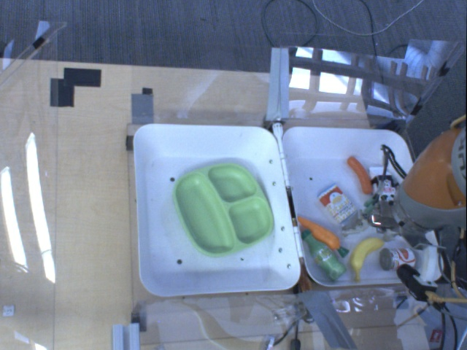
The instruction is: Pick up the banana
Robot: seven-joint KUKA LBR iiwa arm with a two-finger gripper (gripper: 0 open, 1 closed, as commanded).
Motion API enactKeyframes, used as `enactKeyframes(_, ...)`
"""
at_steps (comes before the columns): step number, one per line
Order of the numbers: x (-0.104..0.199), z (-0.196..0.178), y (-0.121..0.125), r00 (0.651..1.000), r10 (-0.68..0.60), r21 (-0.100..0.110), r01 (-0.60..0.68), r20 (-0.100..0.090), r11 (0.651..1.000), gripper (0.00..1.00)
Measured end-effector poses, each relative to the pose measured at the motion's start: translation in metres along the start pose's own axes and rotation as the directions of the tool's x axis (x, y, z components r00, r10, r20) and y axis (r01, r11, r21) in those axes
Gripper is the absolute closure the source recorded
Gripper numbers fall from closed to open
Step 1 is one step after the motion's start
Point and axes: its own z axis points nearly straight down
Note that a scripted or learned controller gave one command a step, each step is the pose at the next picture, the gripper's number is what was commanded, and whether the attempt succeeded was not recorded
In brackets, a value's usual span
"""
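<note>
The banana (364,254) is lying in the right bin (321,152), near its front edge, curved and yellow, and it is not yet lifted: it is resting on the bin floor among the other things. Just to its left a green bottle (324,255) is lying, with a carrot (321,232) slanting above that, and a small orange and white carton (336,202) is sitting a little farther back. A sausage (359,174) is lying toward the far right of the same bin, and a small can (396,258) is sitting just right of the banana. The arm (438,181), with its orange band, is reaching in from the right and hanging over the right side of this bin, and the gripper (378,216) is sitting just behind the banana, close to the carton; whether its grip is wide or narrow I cannot tell, as the wrist parts are crowding it. The left bin (153,195) is holding a green divided plate (222,208). By my judgement the task is barely under way: the approach is being made, but the grasp and the lift are both remaining to be done.
</note>
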Motion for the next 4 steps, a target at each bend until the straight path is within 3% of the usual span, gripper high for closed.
enactKeyframes(1,-0.002,0.001,0.0,0.979,0.202,0.006,-0.202,-0.004,0.979,0.0)
enactKeyframes(2,0.003,0.0,-0.001,0.981,0.192,0.002,-0.192,0.0,0.981,0.0)
enactKeyframes(3,-0.013,0.001,0.002,0.942,0.336,0.006,-0.336,-0.003,0.942,0.0)
enactKeyframes(4,0.004,0.0,-0.001,0.906,0.424,0.003,-0.424,0.001,0.906,0.0)
